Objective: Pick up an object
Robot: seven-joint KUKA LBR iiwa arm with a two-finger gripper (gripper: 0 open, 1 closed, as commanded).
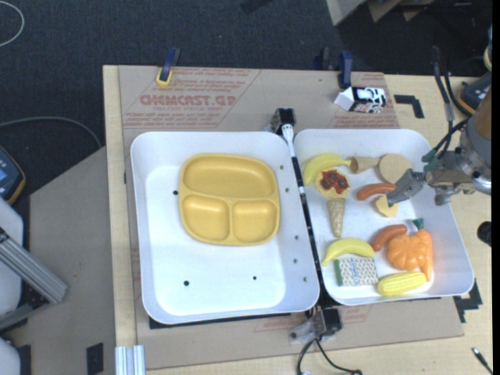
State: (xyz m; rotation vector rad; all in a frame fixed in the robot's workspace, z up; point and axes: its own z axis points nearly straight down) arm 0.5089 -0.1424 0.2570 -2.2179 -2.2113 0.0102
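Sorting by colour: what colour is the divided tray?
Yellow tray, camera view.

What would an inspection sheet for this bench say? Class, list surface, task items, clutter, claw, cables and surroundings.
Surface: brown board bearing left bin and right bin.
Task items: in the right bin, two toy bananas, ice-cream cone, sausage, corn cob, orange pepper.
Clutter: yellow divided tray in the left bin.
Claw: claw above the right bin's upper right, over a pale food piece; nothing visibly held.
Cables: black cable at the front edge.
Surroundings: dark carpet.
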